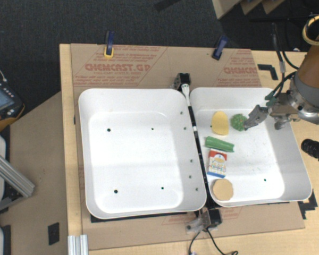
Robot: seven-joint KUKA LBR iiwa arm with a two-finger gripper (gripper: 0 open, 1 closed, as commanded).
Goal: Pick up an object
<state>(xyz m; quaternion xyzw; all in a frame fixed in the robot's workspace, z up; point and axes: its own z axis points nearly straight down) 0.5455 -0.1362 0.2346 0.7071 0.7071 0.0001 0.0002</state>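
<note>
Green broccoli-like piece [237,122] lies just beside the gripper [251,121].

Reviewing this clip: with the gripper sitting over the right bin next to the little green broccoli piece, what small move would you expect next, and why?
Probably a short drop onto the green broccoli piece. The gripper sits at its right edge in the right bin, with nothing visibly held. The yellow piece lies close on the broccoli's other side, so a straight descent looks safer than a sideways push. From this slant its height above the bin is unclear.
</note>
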